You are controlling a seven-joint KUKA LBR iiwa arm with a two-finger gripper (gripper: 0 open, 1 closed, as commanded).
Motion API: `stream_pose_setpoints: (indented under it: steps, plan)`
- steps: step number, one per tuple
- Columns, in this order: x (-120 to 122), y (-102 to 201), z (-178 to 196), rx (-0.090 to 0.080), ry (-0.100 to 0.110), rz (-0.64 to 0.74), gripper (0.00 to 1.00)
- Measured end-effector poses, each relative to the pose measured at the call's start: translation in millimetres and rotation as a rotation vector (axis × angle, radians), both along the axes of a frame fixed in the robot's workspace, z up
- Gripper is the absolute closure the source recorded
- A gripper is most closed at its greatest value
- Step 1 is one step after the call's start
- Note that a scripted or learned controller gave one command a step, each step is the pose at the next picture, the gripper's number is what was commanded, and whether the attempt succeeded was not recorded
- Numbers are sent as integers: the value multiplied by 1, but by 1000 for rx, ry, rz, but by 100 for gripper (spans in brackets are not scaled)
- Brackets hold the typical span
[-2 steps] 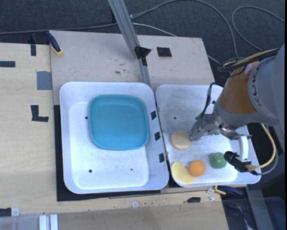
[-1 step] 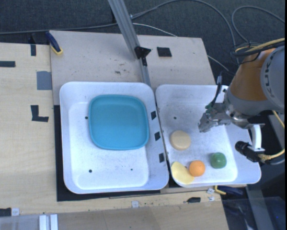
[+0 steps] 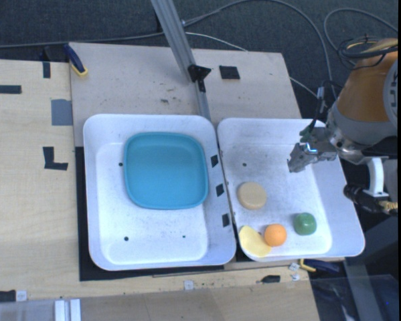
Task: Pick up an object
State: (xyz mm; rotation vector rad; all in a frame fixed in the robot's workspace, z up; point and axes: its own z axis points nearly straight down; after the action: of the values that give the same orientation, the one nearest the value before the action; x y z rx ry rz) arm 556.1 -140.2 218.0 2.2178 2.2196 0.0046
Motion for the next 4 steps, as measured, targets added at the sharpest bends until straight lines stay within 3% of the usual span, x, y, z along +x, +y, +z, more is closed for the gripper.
stream_pose_setpoints:
  steps: [1, 4]
  plan:
    - [0, 0, 19, 1, 4, 0, 100]
    - [-9, 149, 12, 2, 5, 4, 100]
